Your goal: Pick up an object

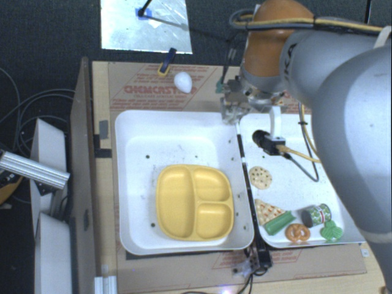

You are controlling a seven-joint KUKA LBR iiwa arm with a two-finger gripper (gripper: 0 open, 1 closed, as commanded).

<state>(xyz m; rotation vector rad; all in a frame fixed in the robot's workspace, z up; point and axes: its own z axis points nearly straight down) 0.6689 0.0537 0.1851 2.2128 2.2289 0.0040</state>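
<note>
In the left shallow white bin (131, 141) lies a yellow moulded plastic plate with three compartments (195, 201), flat on the floor and towards the near side. The right shallow white bin (294, 139) bears the small toy foods, gathered towards its near end: a round tan cookie with dark chips (260, 177), a triangular checked cracker wedge (268, 211), a green pickle-like piece (278, 223) touching that wedge, a brown pretzel (297, 232), a small green and white can lying on its side (316, 214), and a green leafy piece (331, 231). All of these are judged to be light, stiff plastic, likely smooth and somewhat slippery, none fragile. The can is judged best taken across its round body, though it may roll; the cookie and the pretzel lie flat and offer only thin edges; the plate would have to be taken at its raised rim or at a divider. The two-finger gripper (231, 114) is seen at the far end of the divide between the two bins, well apart from the toy foods, under the grey and orange wrist. Nothing is seen held by it, and how wide it stands cannot be told from this view.
</note>
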